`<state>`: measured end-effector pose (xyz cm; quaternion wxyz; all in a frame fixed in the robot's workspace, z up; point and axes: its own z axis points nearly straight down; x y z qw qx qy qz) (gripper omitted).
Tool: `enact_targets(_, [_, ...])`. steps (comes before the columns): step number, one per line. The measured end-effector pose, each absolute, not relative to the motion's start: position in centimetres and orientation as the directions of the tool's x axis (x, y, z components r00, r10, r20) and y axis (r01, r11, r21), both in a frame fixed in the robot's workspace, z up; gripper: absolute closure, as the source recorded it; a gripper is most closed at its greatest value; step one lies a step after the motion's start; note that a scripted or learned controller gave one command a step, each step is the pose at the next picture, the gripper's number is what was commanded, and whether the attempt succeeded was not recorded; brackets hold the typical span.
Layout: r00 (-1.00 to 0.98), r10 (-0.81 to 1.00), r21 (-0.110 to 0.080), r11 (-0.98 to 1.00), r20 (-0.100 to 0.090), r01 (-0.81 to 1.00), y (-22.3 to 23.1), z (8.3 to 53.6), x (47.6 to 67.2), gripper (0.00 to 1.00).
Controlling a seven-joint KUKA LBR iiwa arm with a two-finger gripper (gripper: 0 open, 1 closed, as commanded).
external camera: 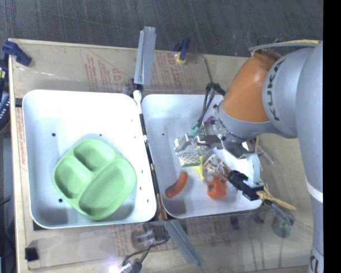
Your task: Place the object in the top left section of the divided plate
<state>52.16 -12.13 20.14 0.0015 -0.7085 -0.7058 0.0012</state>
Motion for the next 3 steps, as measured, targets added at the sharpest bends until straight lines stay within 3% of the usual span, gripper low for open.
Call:
enact_targets(1, [-0.21,0.978,-0.002,0.21,0.001,0.978,-4.6,28.7,54.5,1.0])
enact_targets(2, [-0.299,0.954,-0.003,0.299,0.002,0.954,1.2,26.1,51.7,1.0])
enact_targets(3, [-0.685,0.728,0.0,0.685,-0.001,0.728,9.3,25.7,52.9,1.0])
